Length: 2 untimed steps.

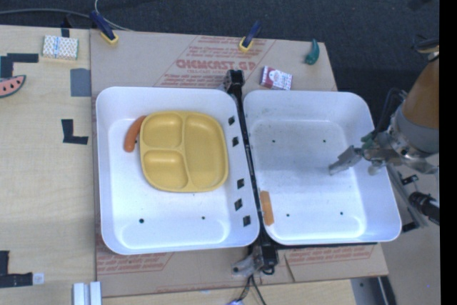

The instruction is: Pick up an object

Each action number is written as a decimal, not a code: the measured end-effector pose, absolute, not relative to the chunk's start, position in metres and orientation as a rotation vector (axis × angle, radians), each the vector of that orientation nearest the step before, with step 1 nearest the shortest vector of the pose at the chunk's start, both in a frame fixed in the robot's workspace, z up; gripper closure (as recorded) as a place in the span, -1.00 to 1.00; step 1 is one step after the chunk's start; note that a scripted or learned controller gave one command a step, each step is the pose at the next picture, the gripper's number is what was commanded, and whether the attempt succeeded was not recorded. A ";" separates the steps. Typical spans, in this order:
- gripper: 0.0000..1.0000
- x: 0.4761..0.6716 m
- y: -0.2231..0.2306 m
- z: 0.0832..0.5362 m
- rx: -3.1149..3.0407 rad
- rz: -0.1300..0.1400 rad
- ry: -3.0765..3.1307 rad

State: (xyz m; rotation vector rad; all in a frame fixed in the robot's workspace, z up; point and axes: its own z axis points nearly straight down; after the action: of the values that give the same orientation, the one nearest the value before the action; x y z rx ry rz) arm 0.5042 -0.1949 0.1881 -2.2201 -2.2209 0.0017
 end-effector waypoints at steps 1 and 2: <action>-1.00 0.508 -0.116 0.134 -2.216 0.002 -2.222; -1.00 0.531 -0.093 0.092 -2.218 0.003 -2.220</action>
State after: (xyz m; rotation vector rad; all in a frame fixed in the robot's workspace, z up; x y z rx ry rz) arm 0.5309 -0.0931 0.0917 -2.2177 -2.2205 0.0029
